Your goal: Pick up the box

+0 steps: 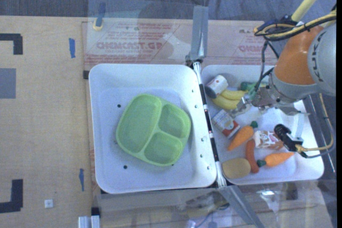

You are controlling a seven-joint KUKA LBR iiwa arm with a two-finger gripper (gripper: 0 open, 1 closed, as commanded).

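Arm over the right bin, box lying among the toy food.

Nearest in the right bin (312,171): a tan round piece (236,167), a sausage (250,155) and a carrot (277,158). Just behind, the box (265,139), small and orange-and-white, lies flat beside a second carrot (241,136), with a red-and-white carton (224,122) to its left. Farther back, the bananas (230,99) and a white can (217,83). The gripper (256,100) hangs right of the bananas, apart from the box; its opening can't be made out. Over in the left bin (107,83), a green divided plate (154,129).
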